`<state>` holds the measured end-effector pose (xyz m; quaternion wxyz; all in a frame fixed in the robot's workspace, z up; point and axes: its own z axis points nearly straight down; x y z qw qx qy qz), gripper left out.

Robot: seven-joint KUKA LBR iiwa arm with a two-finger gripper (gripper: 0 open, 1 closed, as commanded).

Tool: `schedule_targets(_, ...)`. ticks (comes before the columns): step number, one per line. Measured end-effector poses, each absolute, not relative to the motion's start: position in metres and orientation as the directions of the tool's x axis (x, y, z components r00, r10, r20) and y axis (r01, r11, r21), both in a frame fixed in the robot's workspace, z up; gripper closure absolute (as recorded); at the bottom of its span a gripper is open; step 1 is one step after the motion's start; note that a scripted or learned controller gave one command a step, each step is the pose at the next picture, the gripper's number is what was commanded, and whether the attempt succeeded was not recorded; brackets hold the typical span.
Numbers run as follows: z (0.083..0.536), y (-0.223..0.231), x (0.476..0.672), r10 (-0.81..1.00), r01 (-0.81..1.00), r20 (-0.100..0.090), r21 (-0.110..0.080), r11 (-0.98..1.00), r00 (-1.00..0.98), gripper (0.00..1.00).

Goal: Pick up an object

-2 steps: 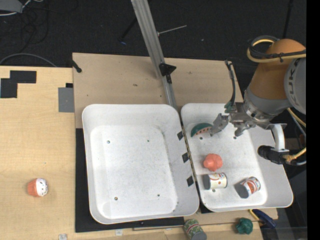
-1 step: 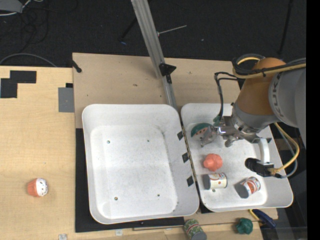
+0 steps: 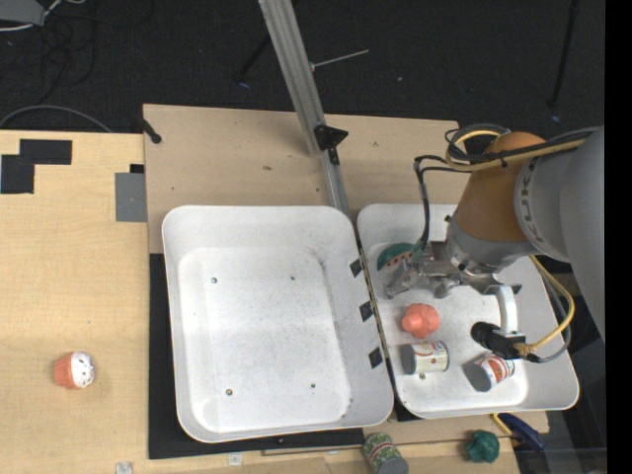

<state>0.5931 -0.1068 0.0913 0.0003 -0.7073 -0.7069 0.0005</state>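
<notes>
Green, at the bench's near edge, a small lump [image 3: 483, 446] lies just below the right bin [image 3: 565, 388], with a dark patterned can [image 3: 382, 452] to its left, also outside the bins; off on the pale floor boards at the left a little orange and white ball [image 3: 74, 370] sits well apart from everything; inside the right bin, nearest the viewer, a white cup [image 3: 428, 357] with a red stripe lies on its side, and just to its right a grey and red cylinder [image 3: 489, 371] lies tilted; a little farther in, a red-orange toy [image 3: 420, 319] rests just above the cup; beyond it the gripper [image 3: 427, 276] hangs low over the bin's middle, above and just apart from the red toy, its metal fingers blurred against the white floor, so whether they are wide or narrow cannot be told, and nothing shows between them; a teal thing [image 3: 395, 255] peeks out by the bin's left wall, just left of the gripper; the grey arm [image 3: 553, 200] with its orange band [image 3: 489, 200] comes in from the right over the bin's far corner; the left bin [image 3: 188, 240] lies beside it, touching along the shared edge; farthest off, a metal rail [image 3: 296, 72] slants up from the bench's far side.
</notes>
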Motion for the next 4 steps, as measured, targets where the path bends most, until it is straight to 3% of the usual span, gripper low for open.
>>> schedule_targets(1, 0.102, -0.108, 0.593, 1.0, 1.0, 0.001, -0.001, -0.006, 0.006, 1.0)
schedule_targets(3, 0.209, -0.115, 0.594, 1.0, 1.0, 0.0, 0.003, 0.0, 0.0, 1.0)
schedule_targets(4, 0.214, -0.073, 0.589, 1.0, 1.0, 0.001, -0.004, 0.003, -0.003, 1.0)
